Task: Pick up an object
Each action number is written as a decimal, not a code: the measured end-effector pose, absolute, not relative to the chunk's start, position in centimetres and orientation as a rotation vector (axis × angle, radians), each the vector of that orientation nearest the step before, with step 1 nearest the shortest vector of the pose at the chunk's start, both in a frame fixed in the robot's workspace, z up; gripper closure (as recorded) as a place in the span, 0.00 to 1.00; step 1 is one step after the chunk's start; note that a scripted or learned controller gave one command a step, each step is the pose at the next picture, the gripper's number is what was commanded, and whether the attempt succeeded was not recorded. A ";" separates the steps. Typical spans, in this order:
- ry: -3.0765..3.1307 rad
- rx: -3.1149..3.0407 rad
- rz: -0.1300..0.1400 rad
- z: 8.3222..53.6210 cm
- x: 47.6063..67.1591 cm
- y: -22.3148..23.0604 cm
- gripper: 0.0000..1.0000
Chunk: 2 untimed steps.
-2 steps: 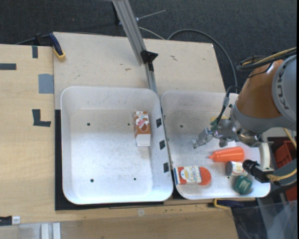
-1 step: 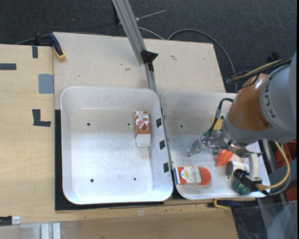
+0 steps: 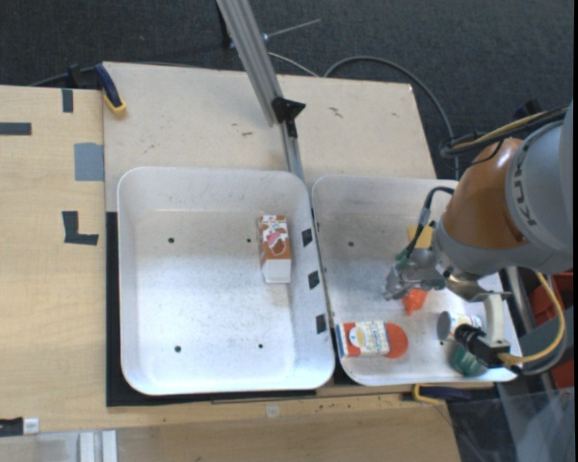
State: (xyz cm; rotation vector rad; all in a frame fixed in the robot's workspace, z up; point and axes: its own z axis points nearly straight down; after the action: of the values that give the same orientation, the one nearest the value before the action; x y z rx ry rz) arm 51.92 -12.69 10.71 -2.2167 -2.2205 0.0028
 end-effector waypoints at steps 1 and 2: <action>-2.224 -2.223 -0.002 15.8 52.3 -13.7 1.00; -2.225 -2.222 -0.002 20.0 52.3 -13.8 1.00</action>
State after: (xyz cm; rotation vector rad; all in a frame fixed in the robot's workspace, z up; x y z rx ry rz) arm 52.27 -13.75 20.00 -2.2219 -2.2250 -0.0023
